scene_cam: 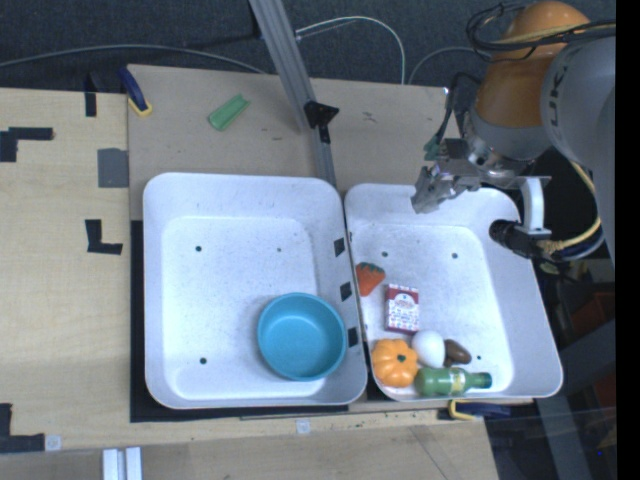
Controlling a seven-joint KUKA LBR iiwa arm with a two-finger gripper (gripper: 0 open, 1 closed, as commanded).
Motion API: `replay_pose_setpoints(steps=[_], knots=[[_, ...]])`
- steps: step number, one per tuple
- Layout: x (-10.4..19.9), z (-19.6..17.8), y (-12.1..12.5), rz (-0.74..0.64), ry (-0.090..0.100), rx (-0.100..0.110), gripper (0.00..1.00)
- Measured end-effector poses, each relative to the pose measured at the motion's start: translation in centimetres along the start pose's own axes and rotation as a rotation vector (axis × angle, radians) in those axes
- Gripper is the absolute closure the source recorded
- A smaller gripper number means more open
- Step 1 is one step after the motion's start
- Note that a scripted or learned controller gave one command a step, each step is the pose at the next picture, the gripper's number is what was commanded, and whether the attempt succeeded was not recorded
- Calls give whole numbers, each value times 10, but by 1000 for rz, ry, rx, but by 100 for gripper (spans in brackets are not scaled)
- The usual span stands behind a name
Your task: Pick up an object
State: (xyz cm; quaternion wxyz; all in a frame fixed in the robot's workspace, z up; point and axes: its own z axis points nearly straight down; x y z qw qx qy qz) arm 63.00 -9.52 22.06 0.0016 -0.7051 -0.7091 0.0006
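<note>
My gripper (430,196) hangs over the far rim of the right bin (500,268), well above and behind the objects. Nothing shows between its fingers. Along the right bin's left and near sides lie an orange-red strawberry-like toy (369,278), a red and white carton (402,308), a small orange pumpkin (394,362), a white egg (429,348), a brown item (458,351) and a green bottle (452,380). A blue bowl (301,335) sits in the left bin (200,268) at its near right corner.
A grey slanted pole (290,58) runs down to the divide between the bins. A green block (227,112) lies on the bench behind the left bin. Cables loop at the back right near the arm.
</note>
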Motion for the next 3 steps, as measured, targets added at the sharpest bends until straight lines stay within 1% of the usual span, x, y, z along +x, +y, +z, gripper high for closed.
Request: replay_pose_setpoints(steps=[1,2,3], knots=[[62,3,1,-2,1,-1,100],[118,12,-7,-2,0,0,100],[171,-3,-19,-2,1,-2,100]])
